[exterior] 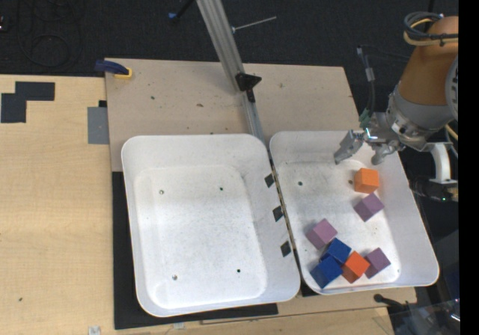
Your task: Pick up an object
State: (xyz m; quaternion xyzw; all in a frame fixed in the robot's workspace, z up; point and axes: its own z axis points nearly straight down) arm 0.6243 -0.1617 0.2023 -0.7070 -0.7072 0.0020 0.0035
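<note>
- We see the gripper (364,144) hanging over the far part of the right bin (322,158), its jaws spread wide with nothing between them; the arm (426,83) reaches in from the right.
- We judge the step in hand to be the approach; no object is lifted yet, so the pick is not yet made.
- The nearest candidate is the orange cube (367,180), lying on the bin floor just nearer the camera than the jaws and apart from them; a purple cube (369,206) sits just beside it.
- Further toward the near edge lies a cluster: a second purple cube (322,232), two blue cubes (330,261) touching, an orange cube in the cluster (355,266) and another purple one (378,260).
- The left bin (150,158) sits beside it on the counter (179,94).
- The next move, as we read it, calls for shifting over the lone orange cube, descending and closing.
- That cube has no long axis; it seems turned slightly against the bin's edges, though the view is too coarse to be sure.
</note>
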